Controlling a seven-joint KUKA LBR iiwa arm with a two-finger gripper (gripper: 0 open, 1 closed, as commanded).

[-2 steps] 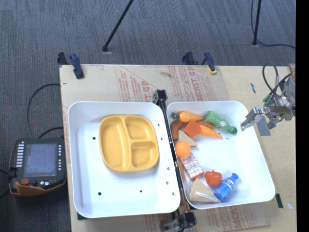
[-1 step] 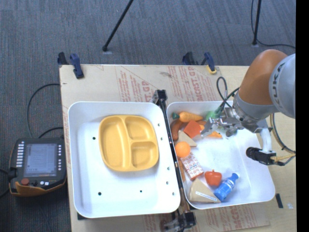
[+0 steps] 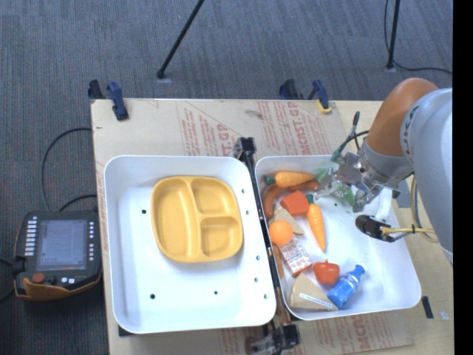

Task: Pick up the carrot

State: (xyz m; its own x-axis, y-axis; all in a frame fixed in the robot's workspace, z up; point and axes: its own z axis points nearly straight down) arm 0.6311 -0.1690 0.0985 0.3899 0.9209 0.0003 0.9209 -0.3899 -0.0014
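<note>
Over the right bin [image 3: 403, 272], the gripper [image 3: 346, 185] is hovering at the far edge, and whether its fingers are spread or pressed together cannot be told. Near the bin's middle, the carrot [image 3: 317, 226] is lying beside an orange ball [image 3: 280, 232], apart from the gripper. Across in the left bin [image 3: 126, 272], a yellow divided plate [image 3: 197, 218] is sitting.

bright even light | soft faint shadows | slightly soft focus

orange carrot [image 3: 316, 226], yellow tray [image 3: 197, 217] – white bins [image 3: 126, 272]
</note>
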